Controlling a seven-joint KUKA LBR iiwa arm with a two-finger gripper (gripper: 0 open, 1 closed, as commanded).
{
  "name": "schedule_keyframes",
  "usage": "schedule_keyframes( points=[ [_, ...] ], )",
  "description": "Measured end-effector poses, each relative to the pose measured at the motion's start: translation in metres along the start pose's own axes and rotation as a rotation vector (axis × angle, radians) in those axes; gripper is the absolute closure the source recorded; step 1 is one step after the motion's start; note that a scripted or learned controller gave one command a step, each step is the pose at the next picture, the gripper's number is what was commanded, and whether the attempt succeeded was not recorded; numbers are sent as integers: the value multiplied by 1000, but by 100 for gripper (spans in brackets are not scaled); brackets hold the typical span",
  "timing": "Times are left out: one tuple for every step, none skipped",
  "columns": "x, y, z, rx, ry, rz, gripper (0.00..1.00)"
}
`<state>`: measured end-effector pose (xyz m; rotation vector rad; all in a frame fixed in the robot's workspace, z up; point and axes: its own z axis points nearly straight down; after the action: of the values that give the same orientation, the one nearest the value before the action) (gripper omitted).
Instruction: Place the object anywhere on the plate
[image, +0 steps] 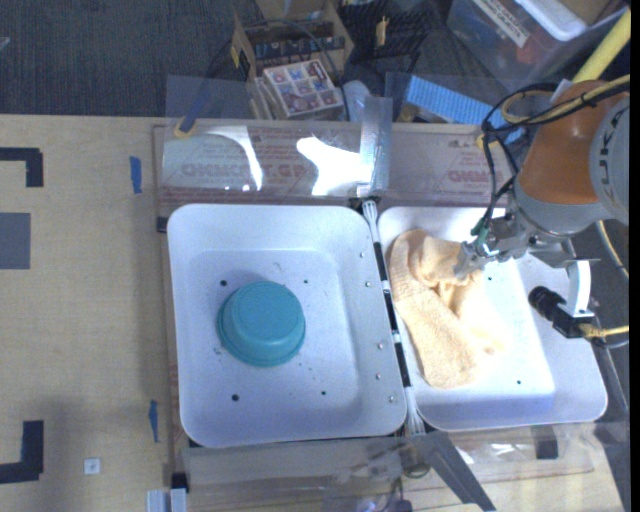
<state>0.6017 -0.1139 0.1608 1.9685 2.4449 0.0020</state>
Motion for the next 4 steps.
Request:
schedule_keyframes(
  points=[
    [-7,0,-59,0,-1,-9,100],
    [-7,0,-64,-1,-2,-9,100],
    [41,19,-55,2,2,-408,100],
    [81,37,-66,-4,-2,-805,100]
  ],
)
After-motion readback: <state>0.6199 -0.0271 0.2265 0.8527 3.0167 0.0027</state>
